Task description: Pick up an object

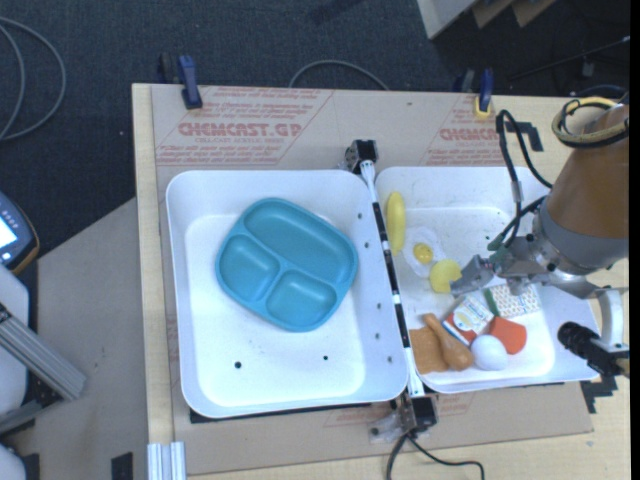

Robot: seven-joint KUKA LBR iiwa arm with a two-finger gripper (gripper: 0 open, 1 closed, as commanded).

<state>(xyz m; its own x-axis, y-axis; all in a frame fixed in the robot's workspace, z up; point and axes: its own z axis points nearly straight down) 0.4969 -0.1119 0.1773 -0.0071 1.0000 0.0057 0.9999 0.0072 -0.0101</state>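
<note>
Arm (590,198) in from the right, wrist over the right bin (470,183), tool (478,276) low near the bin's middle. Can't tell how far the tool is spread, and nothing is visibly between its tips. Its tip sits just beside a yellow lemon-like piece (444,274), contact unclear. Rest of the right bin: yellow banana-shaped piece (396,220) against the left wall, a clear blister pack with a small yellow item (423,254) beside it, then a cluster at the front: brown bread-like piece (429,349), carrot (448,340), white egg (489,352), orange-red piece (510,334), small printed packet (470,318). Left bin (200,368) holds a blue three-compartment plate (287,264), lying flat, roughly centred. Both bins sit side by side on the bench (150,268).
</note>
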